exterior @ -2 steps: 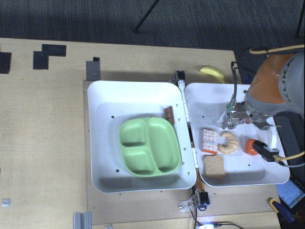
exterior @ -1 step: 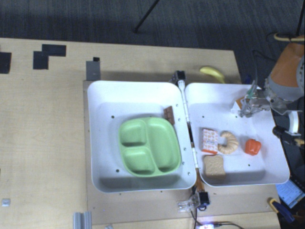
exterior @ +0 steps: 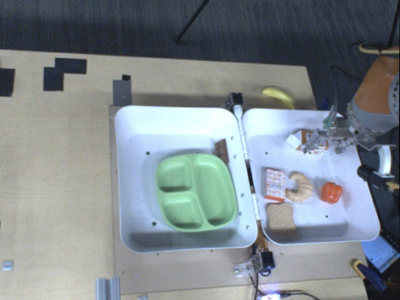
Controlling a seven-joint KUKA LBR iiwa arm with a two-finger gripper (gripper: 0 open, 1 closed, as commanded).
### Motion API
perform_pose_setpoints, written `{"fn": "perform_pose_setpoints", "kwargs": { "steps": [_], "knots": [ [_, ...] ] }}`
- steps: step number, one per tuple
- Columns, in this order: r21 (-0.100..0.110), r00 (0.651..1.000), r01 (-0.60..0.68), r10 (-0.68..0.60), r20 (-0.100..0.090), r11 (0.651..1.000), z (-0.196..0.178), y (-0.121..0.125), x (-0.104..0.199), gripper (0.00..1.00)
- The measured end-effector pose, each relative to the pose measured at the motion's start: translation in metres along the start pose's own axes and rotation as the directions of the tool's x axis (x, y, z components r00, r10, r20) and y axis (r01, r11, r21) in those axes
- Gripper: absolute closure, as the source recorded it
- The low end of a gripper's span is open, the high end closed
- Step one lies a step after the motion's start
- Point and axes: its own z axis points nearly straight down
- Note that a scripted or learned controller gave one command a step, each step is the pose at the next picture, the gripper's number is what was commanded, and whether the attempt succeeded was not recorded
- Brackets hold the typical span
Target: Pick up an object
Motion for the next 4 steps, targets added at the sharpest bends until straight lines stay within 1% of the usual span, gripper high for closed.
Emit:
{"fn": "perform_pose_setpoints", "kwargs": {
  "steps": [1, 2, 3, 4],
  "knots": [
    [0.000, 1.000, 0.000, 0.000, 0.000, 1.000, 0.027, -0.076, 0.006, 0.00],
    [-0.007, 1.000, 0.000, 0.000, 0.001, 1.000, 0.015, -0.074, 0.006, 1.00],
    [-0.006, 1.000, 0.000, 0.000, 0.001, 1.000, 0.015, -0.074, 0.006, 0.00],
    [-0.010, 1.000, 0.001, -0.001, 0.002, 1.000, 0.004, -0.073, 0.007, 1.00]
  ]
}}
